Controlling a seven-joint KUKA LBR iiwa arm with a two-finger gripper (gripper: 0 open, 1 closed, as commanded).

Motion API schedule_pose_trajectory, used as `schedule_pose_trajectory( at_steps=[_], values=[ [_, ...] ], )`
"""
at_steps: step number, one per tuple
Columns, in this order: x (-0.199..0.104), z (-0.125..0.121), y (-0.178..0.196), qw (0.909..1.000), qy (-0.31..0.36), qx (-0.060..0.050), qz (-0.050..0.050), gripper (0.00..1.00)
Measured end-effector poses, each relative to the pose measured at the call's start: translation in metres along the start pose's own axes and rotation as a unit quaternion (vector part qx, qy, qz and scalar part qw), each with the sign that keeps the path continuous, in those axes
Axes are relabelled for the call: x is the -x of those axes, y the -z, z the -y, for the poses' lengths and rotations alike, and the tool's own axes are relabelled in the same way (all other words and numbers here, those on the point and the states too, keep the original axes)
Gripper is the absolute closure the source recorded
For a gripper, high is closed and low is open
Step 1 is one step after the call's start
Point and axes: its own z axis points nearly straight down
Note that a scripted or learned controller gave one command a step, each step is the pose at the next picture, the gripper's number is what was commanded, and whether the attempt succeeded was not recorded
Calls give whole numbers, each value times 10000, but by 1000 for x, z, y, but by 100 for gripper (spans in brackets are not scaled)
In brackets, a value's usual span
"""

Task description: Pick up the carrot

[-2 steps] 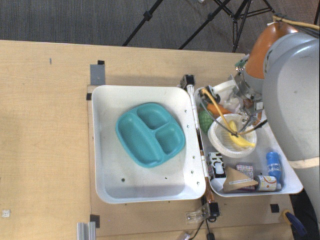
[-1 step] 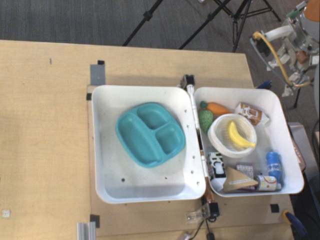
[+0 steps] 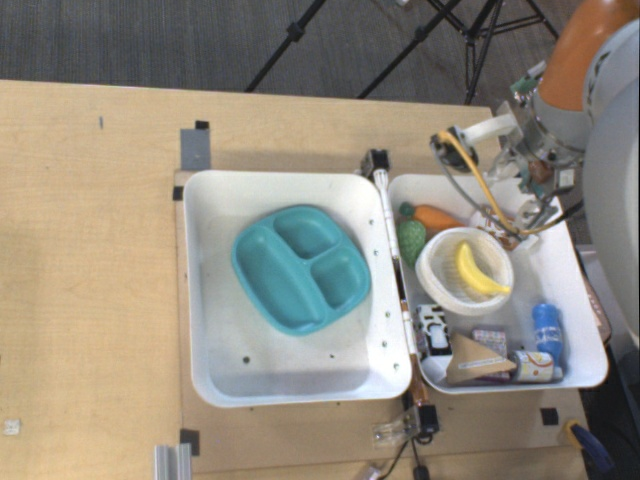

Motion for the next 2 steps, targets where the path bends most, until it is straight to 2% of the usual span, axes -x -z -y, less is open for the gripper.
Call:
schedule_pose_trajectory(
  at_steps=[1, 2],
  values=[
    [-38, -12, -135, 10000, -74, -3, 6, 0],
    [-11, -74, -38, 9926, 1215, 11, -11, 0]
  ],
)
